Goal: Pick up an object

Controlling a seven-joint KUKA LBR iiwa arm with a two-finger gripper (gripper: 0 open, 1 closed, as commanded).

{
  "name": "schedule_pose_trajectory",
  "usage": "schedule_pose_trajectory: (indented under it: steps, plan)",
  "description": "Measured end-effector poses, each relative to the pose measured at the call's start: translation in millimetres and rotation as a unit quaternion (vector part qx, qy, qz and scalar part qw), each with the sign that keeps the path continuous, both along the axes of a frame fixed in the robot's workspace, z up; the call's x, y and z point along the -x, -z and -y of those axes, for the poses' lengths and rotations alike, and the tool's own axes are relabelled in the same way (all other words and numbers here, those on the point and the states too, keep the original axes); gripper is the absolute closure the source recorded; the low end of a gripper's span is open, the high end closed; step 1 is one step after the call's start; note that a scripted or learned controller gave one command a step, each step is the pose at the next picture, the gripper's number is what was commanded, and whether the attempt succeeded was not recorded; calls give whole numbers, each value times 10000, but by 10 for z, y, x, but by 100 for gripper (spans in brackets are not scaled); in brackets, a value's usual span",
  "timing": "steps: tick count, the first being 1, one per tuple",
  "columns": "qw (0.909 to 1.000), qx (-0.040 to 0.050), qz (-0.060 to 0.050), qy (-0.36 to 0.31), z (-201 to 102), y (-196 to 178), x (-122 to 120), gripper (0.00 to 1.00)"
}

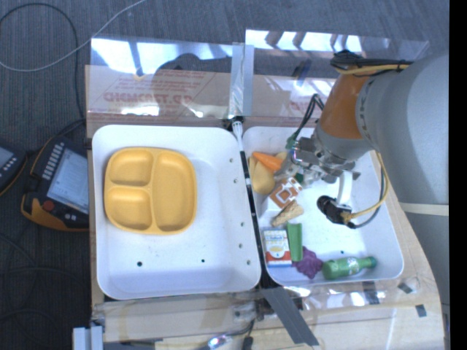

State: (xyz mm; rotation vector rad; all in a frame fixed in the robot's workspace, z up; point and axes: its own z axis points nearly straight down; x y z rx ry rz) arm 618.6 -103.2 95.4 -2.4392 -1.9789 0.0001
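My gripper (298, 165) is low over the upper left part of the right bin (379, 232), just above an orange-and-white packet (284, 192). An orange carrot-like piece (266, 160) and a pale yellow item (259, 176) lie just to its left. Below the packet rests a tan bread-like piece (287, 214). Further down lie a red-and-white carton (275, 245), a green stick (294, 240), a purple lump (309, 262) and a green bottle (349, 267) on its side. The wrist hides the gripper's tips.
The left bin (175, 268) holds a yellow divided plate (151, 189). A black cable (337, 210) loops from the wrist over the right bin's middle. The divider between the bins (248, 195) runs close to the clustered items. A handheld pendant (55, 184) lies left of the bench.
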Motion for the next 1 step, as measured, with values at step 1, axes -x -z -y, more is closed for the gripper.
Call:
schedule_pose_trajectory:
  steps: [1]
  plan:
    - [9999, 27, -17, 103, -685, -865, -374, 100]
